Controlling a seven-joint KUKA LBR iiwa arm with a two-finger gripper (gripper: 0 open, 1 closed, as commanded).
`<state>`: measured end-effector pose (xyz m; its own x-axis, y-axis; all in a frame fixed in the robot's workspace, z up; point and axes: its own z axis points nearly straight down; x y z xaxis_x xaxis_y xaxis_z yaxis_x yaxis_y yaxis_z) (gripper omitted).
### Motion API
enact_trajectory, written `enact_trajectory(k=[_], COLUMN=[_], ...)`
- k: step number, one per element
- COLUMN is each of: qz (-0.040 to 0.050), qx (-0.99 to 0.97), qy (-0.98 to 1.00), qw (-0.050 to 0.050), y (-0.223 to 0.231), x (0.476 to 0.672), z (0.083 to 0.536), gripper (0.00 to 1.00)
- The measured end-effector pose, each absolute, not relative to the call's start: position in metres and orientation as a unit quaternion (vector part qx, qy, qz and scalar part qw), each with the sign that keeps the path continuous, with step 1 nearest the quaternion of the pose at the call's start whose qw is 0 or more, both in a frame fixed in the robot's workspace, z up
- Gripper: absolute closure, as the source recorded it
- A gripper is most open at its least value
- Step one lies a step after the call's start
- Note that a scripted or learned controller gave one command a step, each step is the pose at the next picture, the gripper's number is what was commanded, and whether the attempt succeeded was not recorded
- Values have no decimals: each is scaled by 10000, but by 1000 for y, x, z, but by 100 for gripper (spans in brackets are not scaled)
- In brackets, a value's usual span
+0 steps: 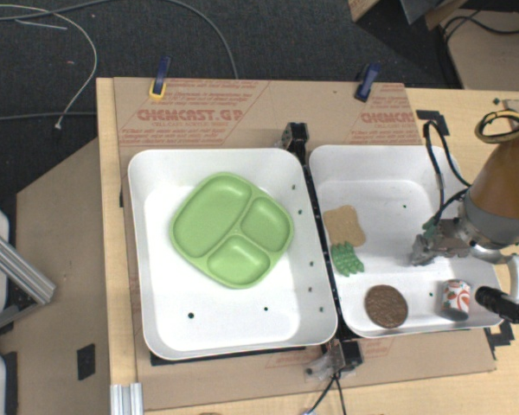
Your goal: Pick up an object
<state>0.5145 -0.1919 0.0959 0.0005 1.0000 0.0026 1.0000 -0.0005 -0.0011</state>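
Plainly, the task's thing is not yet settled. Taking the right bin (389,167) as landmark: the green tray (232,229) lies outside it to the left; inside sit a tan cracker (344,225), a leafy green piece (347,259), a brown disc (387,305) and a red-and-white can (457,296). The end effector (432,247) hovers inside the bin's right part; its state cannot be told. It should centre over one piece before descending.

Red print on the cardboard sheet (242,111) under the bins reads "CHEMCAST GP" above the left bin, with smaller lines beneath it too fine to read. The same red print appears to repeat above the right bin, partly hidden and at a slant, so only "CHEMCAST" can be made out there.
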Motion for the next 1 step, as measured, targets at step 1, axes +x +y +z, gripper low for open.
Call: enact_trajectory(k=[1], qz=[-16], qx=[-7064], qy=[-7078], qw=[-35], y=[-191], x=[518], z=[160], gripper=[100])
